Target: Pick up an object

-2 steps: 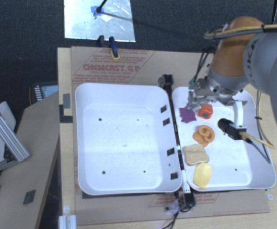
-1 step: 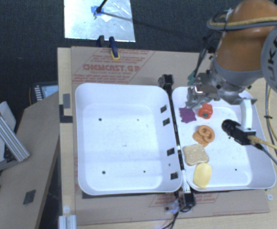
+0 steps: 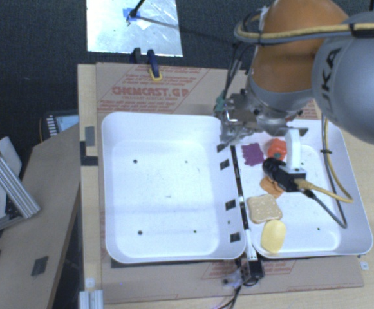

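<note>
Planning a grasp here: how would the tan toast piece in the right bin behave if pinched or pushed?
The toast lies flat, so it would probably slide, not roll, and its low edge may be hard to pinch. It looks like a stiff, light toy. It seems to touch the yellow piece, so a push could shove that too.

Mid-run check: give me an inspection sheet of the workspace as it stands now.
surface: left bin and right bin, white, side by side on printed cardboard.
job's things: in the right bin, a purple piece, red-orange piece, orange piece, tan bread slice and yellow piece.
clutter: nothing seen.
grippers: gripper low at the right bin's far corner by the divider, beside the purple piece.
cables: yellow cable looped round the arm's orange band.
surroundings: foil square, blue-yellow clamp, aluminium rail.
</note>
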Action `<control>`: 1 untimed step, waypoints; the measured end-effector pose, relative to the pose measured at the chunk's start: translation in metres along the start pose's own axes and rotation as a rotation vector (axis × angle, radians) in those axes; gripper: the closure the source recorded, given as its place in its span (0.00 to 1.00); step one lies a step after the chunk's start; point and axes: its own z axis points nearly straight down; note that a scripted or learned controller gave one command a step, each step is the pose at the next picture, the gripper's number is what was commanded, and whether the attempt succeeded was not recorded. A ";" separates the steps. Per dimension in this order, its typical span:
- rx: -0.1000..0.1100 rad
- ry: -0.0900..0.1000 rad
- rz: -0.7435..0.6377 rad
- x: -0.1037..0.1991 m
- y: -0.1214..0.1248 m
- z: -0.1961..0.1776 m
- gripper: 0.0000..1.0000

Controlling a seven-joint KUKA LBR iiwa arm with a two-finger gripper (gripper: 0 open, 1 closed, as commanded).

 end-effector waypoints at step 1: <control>-0.010 0.003 0.002 0.018 -0.059 -0.111 1.00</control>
